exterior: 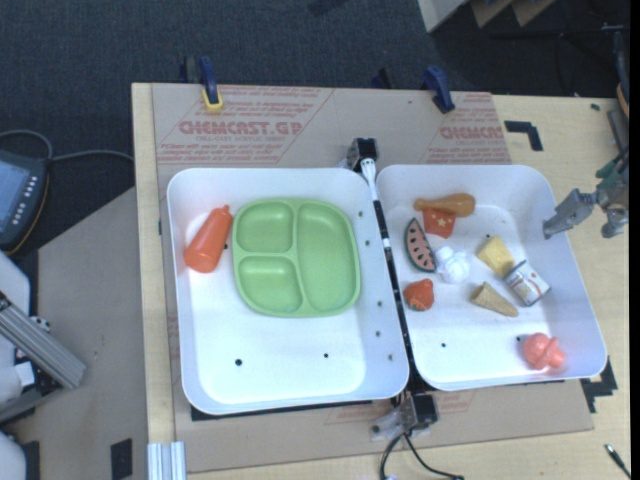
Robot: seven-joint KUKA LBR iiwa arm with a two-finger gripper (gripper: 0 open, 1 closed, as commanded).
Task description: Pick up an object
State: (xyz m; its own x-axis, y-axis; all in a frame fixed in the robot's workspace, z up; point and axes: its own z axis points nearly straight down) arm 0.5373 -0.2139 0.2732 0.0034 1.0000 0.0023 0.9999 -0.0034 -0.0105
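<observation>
While the tool (585,214) hangs at the right bin's (560,193) edge, jaw state unclear, the can (524,285) lies apart, down-left.

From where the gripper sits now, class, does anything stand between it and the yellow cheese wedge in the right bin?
Nothing visible does. The gripper hangs over the right bin's far right rim, and the yellow cheese wedge lies down and to the left of it with bare white floor between. The small can lies just beside the wedge, off that line.
</observation>
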